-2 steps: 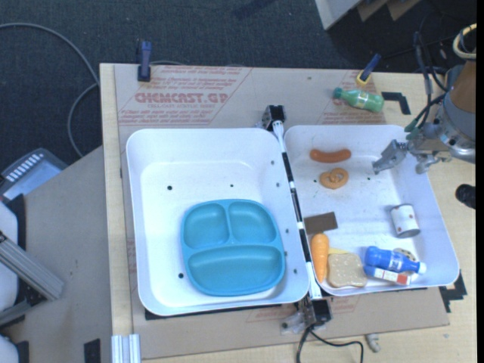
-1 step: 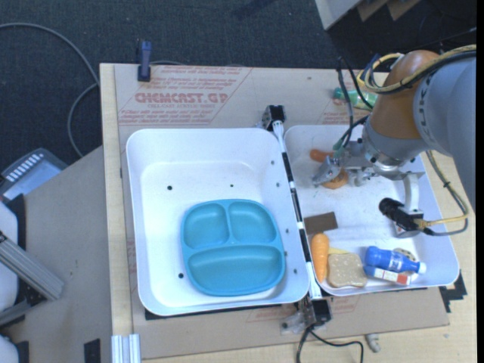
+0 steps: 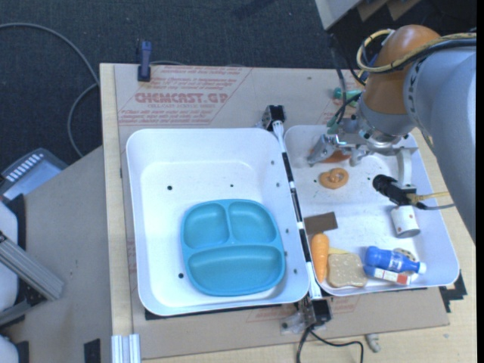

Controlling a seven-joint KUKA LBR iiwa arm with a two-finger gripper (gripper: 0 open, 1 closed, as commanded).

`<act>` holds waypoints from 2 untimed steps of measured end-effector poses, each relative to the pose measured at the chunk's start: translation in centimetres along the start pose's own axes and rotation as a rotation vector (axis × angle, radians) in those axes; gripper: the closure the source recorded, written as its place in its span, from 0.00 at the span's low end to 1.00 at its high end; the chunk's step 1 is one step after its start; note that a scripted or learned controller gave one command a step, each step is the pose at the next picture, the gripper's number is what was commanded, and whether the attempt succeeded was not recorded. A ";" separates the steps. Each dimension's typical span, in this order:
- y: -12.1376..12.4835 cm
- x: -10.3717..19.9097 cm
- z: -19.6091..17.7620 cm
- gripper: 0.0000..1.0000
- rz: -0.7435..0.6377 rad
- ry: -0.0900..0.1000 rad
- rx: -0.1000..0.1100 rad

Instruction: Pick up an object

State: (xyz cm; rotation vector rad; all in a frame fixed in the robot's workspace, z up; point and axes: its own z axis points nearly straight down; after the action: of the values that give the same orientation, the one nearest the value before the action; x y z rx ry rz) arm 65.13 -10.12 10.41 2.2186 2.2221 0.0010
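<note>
1. Camera view, arm: the gripper (image 3: 333, 150) sits low over the far end of the right bin (image 3: 359, 206), nearer the side that meets the left bin (image 3: 197, 180). I cannot tell whether it is open or closed, because the wrist blocks the line of sight at this slant. Nothing is visibly held.
2. Camera view, candidates: the task names no particular object. The nearest is an orange-brown pretzel-shaped piece (image 3: 333, 178), lying flat on the bin floor just beside the gripper on its near side. A reddish scrap (image 3: 342, 157) shows directly under the gripper but is too hidden to identify.
3. Camera view, remainder: a brown square (image 3: 321, 222), carrot (image 3: 321, 254), bread slice (image 3: 346, 271) and blue bottle (image 3: 389, 261) lie towards the near end, well apart from the gripper. The carrot touches the bread slice. A blue divided plate (image 3: 233, 246) lies in the left bin.
4. Risk A: the pretzel-shaped piece is low and flat. A grasp that comes down short of the floor would likely close on air. One that is off-centre may push the piece aside.
5. Risk B: the gripper looks offset from that piece, sitting over the reddish scrap. A partial pinch on the scrap's edge could slip on the lift.
6. Risk C: the bin wall is near, so a descent that drifts towards the far rim could strike it.
</note>
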 end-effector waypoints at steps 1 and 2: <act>-2.0 -1.5 2.0 0.00 0.002 0.001 0.004; 1.4 -0.4 2.1 0.00 0.002 0.001 0.009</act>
State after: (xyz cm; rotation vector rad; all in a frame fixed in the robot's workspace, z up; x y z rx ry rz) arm 66.51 -10.53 8.36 2.2262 2.2245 -0.0072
